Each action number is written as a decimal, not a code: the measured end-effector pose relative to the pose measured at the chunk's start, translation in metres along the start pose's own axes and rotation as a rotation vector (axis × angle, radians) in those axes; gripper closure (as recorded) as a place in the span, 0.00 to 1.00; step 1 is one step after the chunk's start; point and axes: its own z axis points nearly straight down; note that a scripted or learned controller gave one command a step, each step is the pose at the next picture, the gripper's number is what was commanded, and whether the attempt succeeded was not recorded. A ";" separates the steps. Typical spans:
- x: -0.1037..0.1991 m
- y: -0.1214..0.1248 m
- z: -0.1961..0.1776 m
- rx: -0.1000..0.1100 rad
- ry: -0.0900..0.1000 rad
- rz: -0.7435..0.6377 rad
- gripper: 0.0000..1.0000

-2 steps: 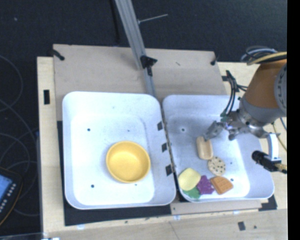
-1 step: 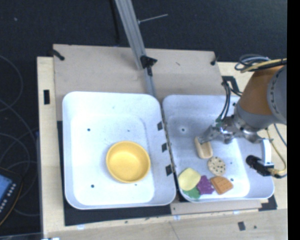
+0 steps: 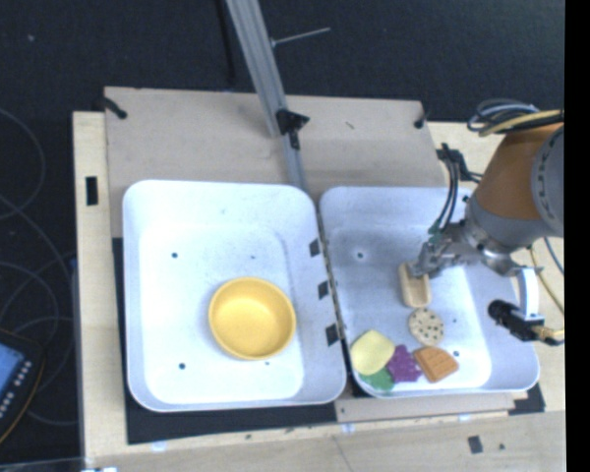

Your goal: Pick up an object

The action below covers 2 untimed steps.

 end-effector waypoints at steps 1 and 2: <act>0.003 0.011 -0.058 0.004 0.003 -0.011 1.00; 0.002 0.013 -0.087 0.006 0.003 -0.012 1.00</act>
